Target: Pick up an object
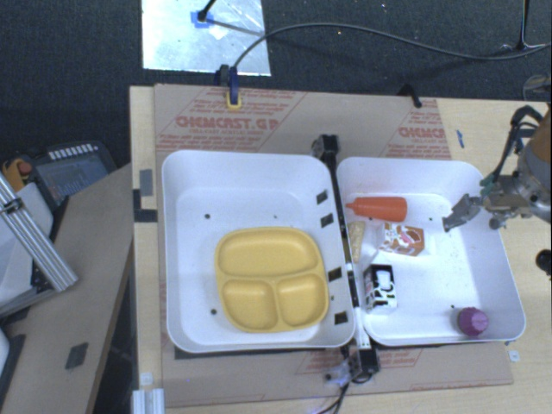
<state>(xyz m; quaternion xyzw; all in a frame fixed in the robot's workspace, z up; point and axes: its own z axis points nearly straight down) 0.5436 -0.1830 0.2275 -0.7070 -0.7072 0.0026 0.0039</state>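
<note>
We see the gripper (459, 216) over the right bin (492, 270), finger state unclear, orange carrot (378, 207) left, purple object (472, 321) near, yellow tray (270, 278) in the left bin (185, 231).

The light wooden counter (142, 145) carries a brown cardboard sheet printed with red lettering (259, 119). Beyond the counter's far edge lies dark blue-black carpeted floor (69, 41). On that floor, just past the cardboard sheet, a shiny rectangular metal plate (177, 28) reflects light and bears a small blue tape patch (201, 20). A thin black cable (362, 37) curves over the floor behind the counter. Left of the counter stands a lower beige table (78, 257) bearing a silver aluminium extrusion bar (34, 240) and a dark handheld control pendant (69, 171).
</note>
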